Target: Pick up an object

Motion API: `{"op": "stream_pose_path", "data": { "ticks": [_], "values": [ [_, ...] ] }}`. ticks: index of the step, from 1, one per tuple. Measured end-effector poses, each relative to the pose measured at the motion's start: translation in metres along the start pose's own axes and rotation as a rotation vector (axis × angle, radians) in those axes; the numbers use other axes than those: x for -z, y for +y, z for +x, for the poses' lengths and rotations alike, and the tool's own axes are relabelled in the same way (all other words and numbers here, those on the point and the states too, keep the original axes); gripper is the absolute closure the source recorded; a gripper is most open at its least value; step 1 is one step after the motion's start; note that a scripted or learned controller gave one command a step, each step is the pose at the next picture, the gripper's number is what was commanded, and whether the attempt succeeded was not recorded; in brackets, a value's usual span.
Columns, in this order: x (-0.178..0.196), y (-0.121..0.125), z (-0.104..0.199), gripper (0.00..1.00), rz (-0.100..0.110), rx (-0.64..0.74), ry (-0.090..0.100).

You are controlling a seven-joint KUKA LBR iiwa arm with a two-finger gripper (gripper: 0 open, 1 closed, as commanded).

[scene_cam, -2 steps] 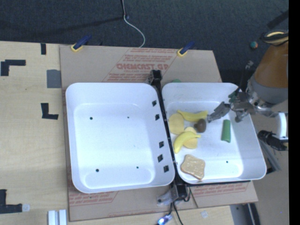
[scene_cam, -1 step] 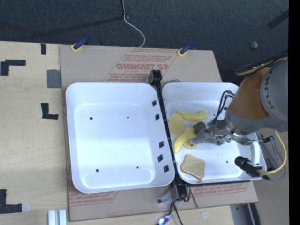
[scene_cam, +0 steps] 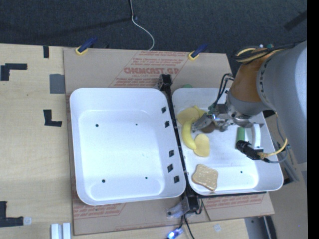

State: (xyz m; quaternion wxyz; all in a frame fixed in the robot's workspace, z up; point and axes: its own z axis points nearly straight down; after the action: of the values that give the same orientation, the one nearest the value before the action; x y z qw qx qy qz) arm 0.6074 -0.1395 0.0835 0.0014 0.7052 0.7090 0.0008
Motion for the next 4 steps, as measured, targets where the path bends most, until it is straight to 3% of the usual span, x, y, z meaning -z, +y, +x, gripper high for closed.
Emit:
{"op": "stream_pose_path", "data": {
  "ticks": [1,2,3,4],
  "values": [
    [0.001,0.035,0.005,0.0,0.002,-0.002,0.001],
    [0.0,0.04,0.016,0.0,0.005,-0.004,0.001],
    [0.0,0.061,0.023,0.0,0.006,-0.004,0.001],
    [0.01,0.06,0.023,1.0,0.007,-0.003,-0.001]
  ]
}}
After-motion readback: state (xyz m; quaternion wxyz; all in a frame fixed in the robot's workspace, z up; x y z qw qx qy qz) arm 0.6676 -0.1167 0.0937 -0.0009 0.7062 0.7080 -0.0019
